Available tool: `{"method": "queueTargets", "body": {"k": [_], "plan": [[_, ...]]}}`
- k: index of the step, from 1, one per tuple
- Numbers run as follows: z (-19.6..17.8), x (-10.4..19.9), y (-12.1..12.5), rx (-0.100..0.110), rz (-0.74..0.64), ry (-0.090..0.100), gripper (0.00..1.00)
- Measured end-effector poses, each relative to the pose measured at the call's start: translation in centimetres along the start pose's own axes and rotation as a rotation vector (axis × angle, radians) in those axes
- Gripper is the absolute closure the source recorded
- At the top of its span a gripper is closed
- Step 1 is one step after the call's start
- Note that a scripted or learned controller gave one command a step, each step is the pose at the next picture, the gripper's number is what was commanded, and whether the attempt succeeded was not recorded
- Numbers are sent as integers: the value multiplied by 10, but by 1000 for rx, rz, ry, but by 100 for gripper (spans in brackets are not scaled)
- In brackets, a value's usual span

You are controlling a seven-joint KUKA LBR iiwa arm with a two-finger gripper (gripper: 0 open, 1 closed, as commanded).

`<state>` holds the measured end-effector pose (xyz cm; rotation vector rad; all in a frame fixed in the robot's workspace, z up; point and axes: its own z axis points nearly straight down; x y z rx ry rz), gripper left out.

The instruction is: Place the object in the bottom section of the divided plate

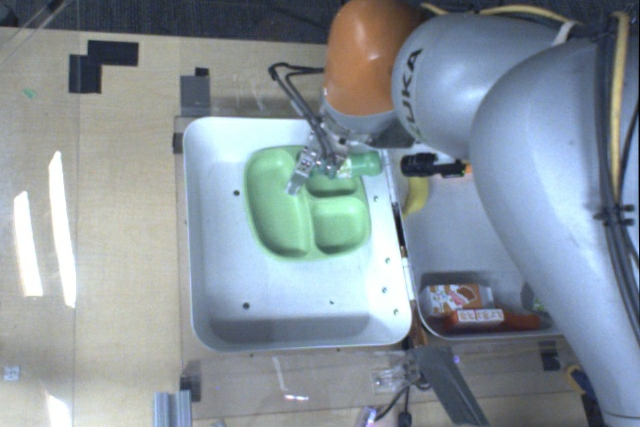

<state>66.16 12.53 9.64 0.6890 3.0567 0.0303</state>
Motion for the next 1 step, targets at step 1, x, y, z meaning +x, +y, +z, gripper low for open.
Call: {"method": "queueTargets", "body": {"k": [1], "plan": [[-22,7,8,7,-284,3,100]]}}
